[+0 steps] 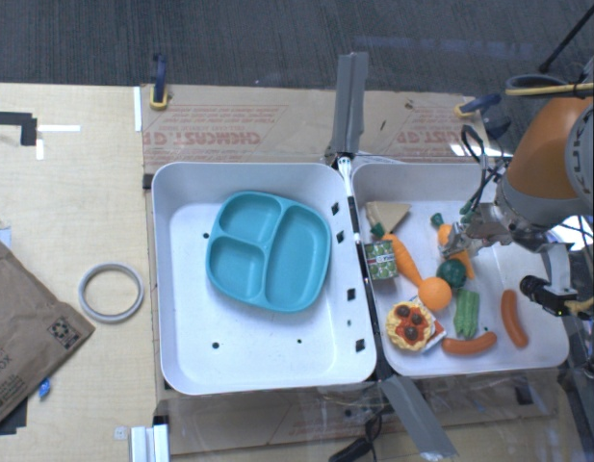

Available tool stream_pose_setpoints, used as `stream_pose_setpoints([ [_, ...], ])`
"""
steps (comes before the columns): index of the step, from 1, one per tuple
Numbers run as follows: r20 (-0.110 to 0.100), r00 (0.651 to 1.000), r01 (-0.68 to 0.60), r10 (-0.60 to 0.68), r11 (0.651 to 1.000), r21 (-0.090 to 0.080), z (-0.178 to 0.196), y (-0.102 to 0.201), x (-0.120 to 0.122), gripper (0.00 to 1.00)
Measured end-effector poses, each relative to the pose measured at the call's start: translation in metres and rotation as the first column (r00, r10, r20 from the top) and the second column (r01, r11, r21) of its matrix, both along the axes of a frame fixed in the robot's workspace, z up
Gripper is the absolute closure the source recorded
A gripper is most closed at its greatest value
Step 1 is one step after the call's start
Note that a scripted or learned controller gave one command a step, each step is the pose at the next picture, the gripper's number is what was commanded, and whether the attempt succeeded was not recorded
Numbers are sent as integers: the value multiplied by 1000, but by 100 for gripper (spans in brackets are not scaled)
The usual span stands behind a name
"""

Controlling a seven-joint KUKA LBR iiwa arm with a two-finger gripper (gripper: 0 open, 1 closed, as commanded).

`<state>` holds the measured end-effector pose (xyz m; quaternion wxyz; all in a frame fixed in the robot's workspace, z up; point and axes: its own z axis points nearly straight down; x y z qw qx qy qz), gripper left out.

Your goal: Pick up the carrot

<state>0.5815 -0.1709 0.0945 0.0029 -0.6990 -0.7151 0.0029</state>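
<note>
The carrot [404,259] lies in the right bin [547,358], a long orange root with its green top pointing to the back left, next to the divider. Its lower tip touches an orange ball [434,293]. My gripper [456,243] hangs low over the middle of the right bin, to the right of the carrot and apart from it. It sits just above a small orange piece [459,259] and a dark green vegetable [452,273]. The arm's orange band [552,147] rises behind it.
The right bin also holds a green box [380,260], a bread wedge [388,217], a small pizza [412,325], a cucumber [467,313] and two sausages [513,318] [468,345]. A teal divided plate [270,251] lies in the left bin [181,354]. A tape ring [111,291] rests on the bench.
</note>
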Motion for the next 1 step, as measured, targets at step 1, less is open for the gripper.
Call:
stream_pose_setpoints([
  [1,2,999,47,-47,999,-1,102,47,-31,100],
])
